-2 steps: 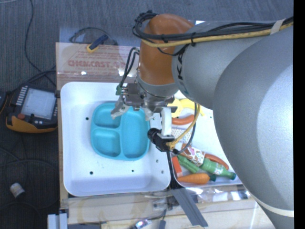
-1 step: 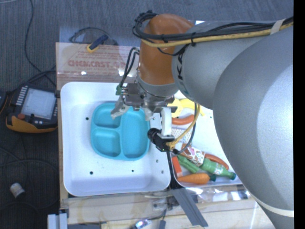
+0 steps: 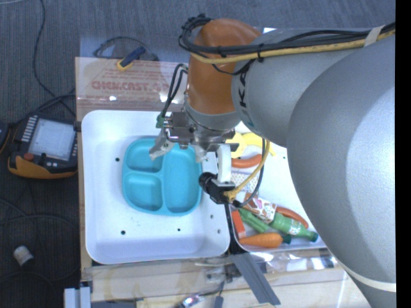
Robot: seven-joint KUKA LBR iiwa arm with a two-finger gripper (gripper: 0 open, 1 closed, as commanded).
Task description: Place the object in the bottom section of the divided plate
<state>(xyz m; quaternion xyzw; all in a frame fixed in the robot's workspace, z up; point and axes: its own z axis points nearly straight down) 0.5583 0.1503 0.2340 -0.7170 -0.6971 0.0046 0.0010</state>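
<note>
Camera view, from the front edge backward: orange toy carrot [image 3: 260, 240] and green plastic bottle [image 3: 286, 225] lying among other toy foods in the right shallow white bin [image 3: 282, 172], next to the left shallow white bin [image 3: 103, 236] with the turquoise three-section plastic plate [image 3: 160, 191]. Above the plate's far rim, metal two-finger gripper [image 3: 183, 140] hanging low; impossible to tell if spread or pressed together, and the task's object probably one of those toys, which one unclear. Risks, as judged: release into a wrong section across the low dividers, or a knock on the rim pushing the light plate aside.
</note>
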